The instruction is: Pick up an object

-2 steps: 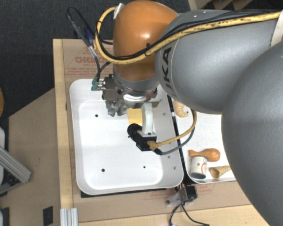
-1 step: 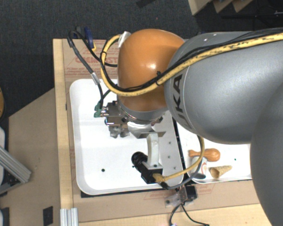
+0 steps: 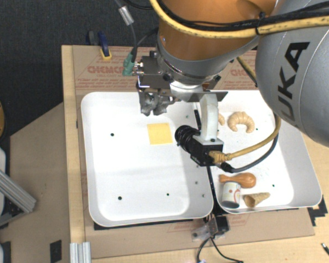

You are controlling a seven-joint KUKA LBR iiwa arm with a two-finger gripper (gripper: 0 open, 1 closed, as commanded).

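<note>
A flat yellow square (image 3: 159, 133) lies in the left bin (image 3: 126, 201), towards its far right part. My gripper (image 3: 153, 106) hangs just behind the square's far edge, slightly to its left, and nothing shows in its grip. The right bin (image 3: 301, 174) holds a croissant (image 3: 241, 120) at the back. At its front left lie a brown drumstick (image 3: 238, 179), a small white cup (image 3: 230, 193) and a cone (image 3: 256, 199). The arm's large orange and grey body covers the far side of both bins.
A black cable fitting (image 3: 194, 144) and a tan hose (image 3: 257, 144) hang from the arm over the divide between the bins. Another pale item (image 3: 221, 118) peeks out beside the arm's white bracket. The bins rest on a cardboard sheet (image 3: 71, 147).
</note>
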